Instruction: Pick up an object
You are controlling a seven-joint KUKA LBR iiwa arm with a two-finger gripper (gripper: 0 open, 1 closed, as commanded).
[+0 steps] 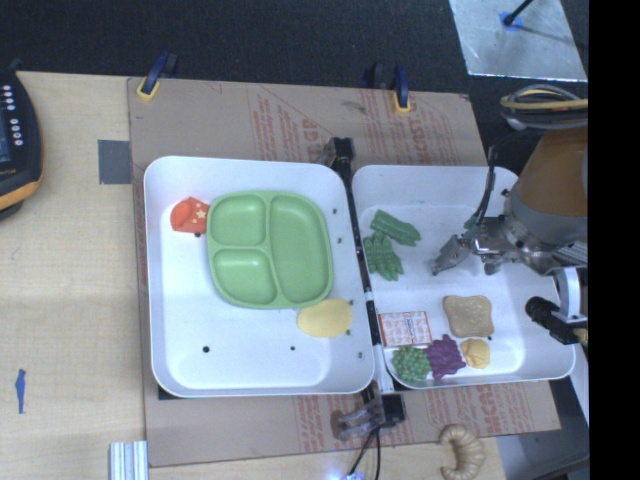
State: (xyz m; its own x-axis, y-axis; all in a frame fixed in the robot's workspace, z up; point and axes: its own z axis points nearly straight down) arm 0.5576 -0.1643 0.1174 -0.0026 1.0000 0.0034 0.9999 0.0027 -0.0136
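1. Two white bins sit side by side on the desk: the left bin and the right bin.
2. The left bin holds three things: one green divided plate in the middle, one red piece touching the plate's left edge, and one yellow lump just below the plate's lower right corner.
3. The right bin holds more. Two green bean pods lie near its left wall, one above the other.
4. Along the near edge I count one printed card, one cluster of green peas, one purple piece and one small yellow piece, packed close together.
5. One slice of toast lies just above the yellow piece.
6. The single gripper hangs over the middle of the right bin, right of the pods and above the toast. Nothing shows between its jaws, and I cannot tell whether they are open or closed.
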